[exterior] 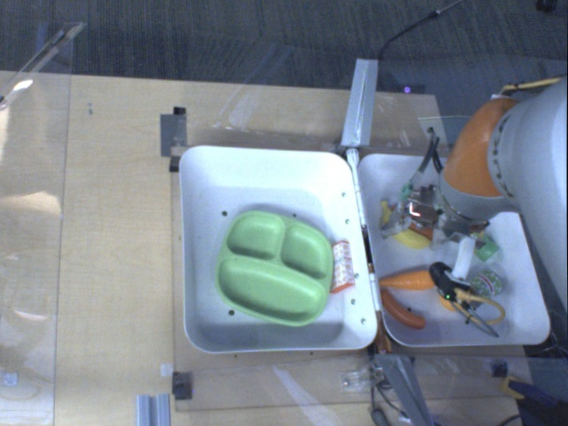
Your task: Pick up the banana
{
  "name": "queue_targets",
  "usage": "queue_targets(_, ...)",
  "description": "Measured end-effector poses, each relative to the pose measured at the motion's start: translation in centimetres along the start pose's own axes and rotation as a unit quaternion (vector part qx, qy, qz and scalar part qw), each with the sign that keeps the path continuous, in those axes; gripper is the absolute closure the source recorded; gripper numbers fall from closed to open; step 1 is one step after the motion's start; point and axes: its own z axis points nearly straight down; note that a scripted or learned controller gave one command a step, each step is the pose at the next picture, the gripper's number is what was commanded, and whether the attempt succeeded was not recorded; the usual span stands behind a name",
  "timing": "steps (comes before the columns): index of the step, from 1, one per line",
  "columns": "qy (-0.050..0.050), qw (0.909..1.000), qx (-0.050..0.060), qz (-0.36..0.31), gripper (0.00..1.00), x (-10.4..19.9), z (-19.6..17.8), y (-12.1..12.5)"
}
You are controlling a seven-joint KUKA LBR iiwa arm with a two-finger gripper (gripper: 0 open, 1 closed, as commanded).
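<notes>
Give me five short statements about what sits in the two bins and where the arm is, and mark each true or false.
1. The green tray lies in the left bin. True.
2. The arm reaches over the left bin. False: it is over the right bin.
3. The carrot lies in the right bin. True.
4. The green tray has a single compartment. False: it has three.
5. The banana lies beside the green tray. False: it is in the right bin, by the gripper.

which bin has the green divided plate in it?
The left bin. The green plate lies in it, a small packet at the plate's right edge. The right bin holds the cluttered items under the arm.
</notes>
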Motion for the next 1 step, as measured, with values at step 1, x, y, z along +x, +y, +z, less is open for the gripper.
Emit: queue_targets(1,-0.001,1.0,-0.003,-0.004,1.0,0.07,-1.02,0.27)
